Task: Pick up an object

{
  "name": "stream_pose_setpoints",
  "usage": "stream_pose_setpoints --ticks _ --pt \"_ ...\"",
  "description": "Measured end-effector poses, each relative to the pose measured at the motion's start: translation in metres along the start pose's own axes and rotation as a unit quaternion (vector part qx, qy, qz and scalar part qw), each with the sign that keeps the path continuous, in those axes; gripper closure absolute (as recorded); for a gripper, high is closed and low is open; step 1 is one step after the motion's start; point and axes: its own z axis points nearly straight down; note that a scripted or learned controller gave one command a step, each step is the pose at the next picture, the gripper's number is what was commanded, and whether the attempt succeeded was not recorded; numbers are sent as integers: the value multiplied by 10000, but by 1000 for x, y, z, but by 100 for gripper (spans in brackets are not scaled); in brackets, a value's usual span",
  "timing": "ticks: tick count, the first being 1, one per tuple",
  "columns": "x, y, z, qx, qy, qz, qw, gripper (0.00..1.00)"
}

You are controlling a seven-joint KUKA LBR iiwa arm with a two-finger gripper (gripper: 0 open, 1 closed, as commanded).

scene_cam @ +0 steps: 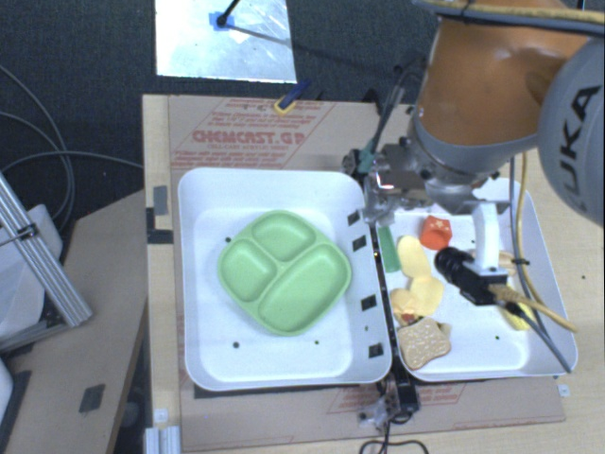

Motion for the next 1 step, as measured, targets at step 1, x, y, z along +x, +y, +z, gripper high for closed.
stream_pose_setpoints --ticks 1 --pt "35 -21 136 91 -14 9 10000 100"
